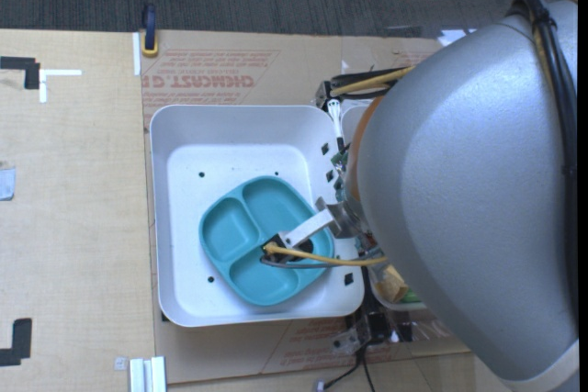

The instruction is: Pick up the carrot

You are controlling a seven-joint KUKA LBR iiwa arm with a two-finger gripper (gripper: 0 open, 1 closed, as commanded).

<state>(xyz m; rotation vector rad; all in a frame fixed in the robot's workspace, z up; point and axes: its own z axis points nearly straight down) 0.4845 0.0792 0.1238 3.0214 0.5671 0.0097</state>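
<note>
Caution first: I cannot tell how my pincer (345, 218) stands under my bulky grey arm (478, 197), and the carrot may be that small orange scrap (390, 287) in the right-hand shallow white bin (354, 108), so I confirm before closing.

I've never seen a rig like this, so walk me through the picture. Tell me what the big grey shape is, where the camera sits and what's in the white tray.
The big grey shape is a robot arm. It looks huge only because it is close to the lens. The orange strip at its edge is a band near its wrist. There is a single camera, fixed above the bench and looking down at a slant, and the arm reaches in from the right of the picture.

The white tray is a shallow bin. A teal plate with three compartments lies in it. A second bin sits beside it, mostly under the arm. Both rest on a cardboard sheet.

From this angle I cannot tell whether the arm is holding anything.
</note>
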